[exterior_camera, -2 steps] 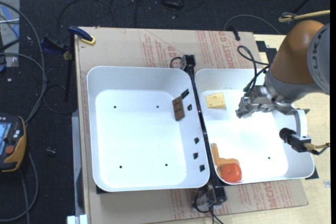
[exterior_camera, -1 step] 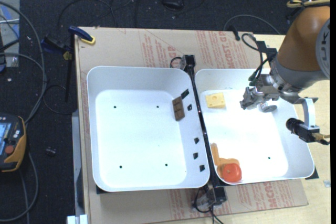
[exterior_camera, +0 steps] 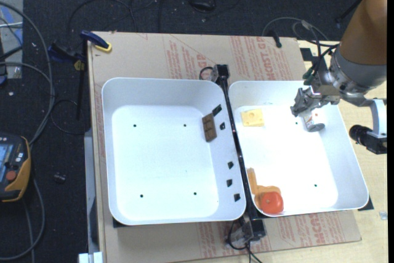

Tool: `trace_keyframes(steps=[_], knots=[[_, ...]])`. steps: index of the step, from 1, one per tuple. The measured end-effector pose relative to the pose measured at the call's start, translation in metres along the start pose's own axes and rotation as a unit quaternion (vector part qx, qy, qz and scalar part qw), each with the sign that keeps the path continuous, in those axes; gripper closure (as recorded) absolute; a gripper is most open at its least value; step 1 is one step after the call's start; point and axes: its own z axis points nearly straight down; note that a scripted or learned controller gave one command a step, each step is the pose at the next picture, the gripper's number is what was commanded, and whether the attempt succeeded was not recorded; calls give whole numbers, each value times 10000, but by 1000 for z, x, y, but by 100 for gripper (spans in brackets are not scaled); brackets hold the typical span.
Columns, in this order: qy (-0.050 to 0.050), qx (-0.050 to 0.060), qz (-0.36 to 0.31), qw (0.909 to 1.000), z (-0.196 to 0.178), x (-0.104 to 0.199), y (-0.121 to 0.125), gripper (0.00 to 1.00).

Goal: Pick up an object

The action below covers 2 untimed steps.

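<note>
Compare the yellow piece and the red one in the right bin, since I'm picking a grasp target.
The yellow piece is flat and squarish; the red one is round. Yellow lies near the bin's far left; red sits in the near-left corner beside an orange piece. Both lie apart from the gripper.

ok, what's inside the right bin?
In the right bin: a yellow cheese-like block near the back left, a tomato with an orange piece at the front left, and a small cylinder partly covered by the end effector.
</note>
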Motion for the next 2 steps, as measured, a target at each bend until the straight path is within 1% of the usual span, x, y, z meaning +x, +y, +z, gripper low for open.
trace_keyframes(steps=[1, 2], knots=[[9, 35, -16, 10000, 17, 52, -14, 100], [9, 29, -18, 10000, 13, 106, -27, 100]])
